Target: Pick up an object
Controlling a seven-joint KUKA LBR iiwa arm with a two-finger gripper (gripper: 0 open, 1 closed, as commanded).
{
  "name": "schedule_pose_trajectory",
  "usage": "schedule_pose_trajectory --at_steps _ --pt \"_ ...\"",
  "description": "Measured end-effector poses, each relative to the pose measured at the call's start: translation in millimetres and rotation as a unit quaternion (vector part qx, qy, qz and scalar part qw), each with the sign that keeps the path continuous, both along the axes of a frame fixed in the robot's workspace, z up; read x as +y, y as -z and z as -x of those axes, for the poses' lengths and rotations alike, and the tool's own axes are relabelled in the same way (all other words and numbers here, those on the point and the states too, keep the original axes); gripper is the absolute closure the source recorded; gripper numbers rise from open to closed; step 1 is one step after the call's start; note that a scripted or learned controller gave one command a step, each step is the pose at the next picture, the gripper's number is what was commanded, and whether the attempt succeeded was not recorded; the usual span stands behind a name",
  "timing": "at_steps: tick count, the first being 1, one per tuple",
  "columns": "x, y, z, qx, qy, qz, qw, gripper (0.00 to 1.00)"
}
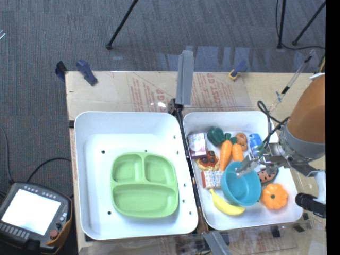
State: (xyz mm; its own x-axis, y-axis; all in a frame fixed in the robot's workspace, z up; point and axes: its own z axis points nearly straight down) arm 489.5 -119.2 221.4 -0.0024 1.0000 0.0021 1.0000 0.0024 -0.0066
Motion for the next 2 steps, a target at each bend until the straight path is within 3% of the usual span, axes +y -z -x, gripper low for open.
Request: schedule_pose_trajectory --at_steps 1,2 --pt "32 133 -2 -0.003 -0.055 0.0007 0.9985 0.00" --pt "30 117 -6 -0.010 -0.051 0.0017 0.9986 1.00"
